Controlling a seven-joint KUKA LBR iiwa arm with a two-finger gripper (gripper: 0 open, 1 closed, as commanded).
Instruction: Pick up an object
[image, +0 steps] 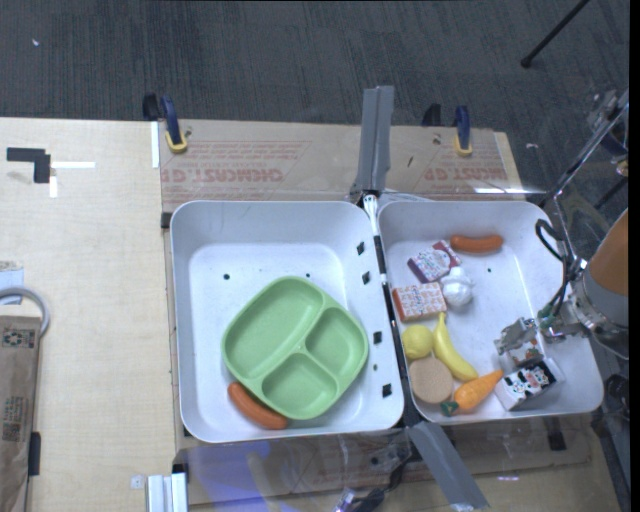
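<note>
Pale wooden bench under dark flooring. At five o'clock in the right bin (515, 285), a small black-and-white carton (527, 381), just beneath the gripper (517, 336); its opening impossible to tell. Likely light, stiff card, slightly crushable; best pinched across flat sides.

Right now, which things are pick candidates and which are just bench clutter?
Pick candidates:
- right bin: sausage, banana, lemon, carrot, white ball, small printed boxes, round cracker
- left bin: green tray, second sausage
- hand low in the right bin

Clutter:
- blue clamps
- cardboard sheet
- brown bag
</note>
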